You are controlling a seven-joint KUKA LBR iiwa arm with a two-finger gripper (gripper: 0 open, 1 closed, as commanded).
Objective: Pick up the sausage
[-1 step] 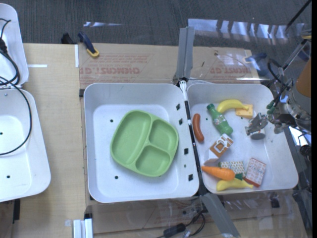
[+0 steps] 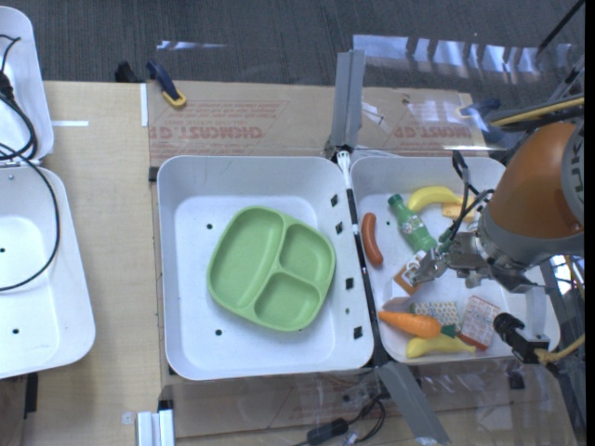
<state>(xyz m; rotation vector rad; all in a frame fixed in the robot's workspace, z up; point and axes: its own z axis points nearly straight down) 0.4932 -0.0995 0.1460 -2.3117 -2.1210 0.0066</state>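
Altogether, one sausage point(image 2: 372, 240), two bananas point(image 2: 433, 196), one carrot point(image 2: 410, 322), one bottle point(image 2: 412, 223).

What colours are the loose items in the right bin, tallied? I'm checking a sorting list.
Yellow: 2, banana, banana
Green: 1, bottle
Orange: 1, carrot
Reddish brown: 1, sausage
Others by the gripper: unclear
Total: 5

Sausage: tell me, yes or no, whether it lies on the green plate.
No, the sausage lies on the right bin's floor near its left wall, while the green plate sits in the left bin.
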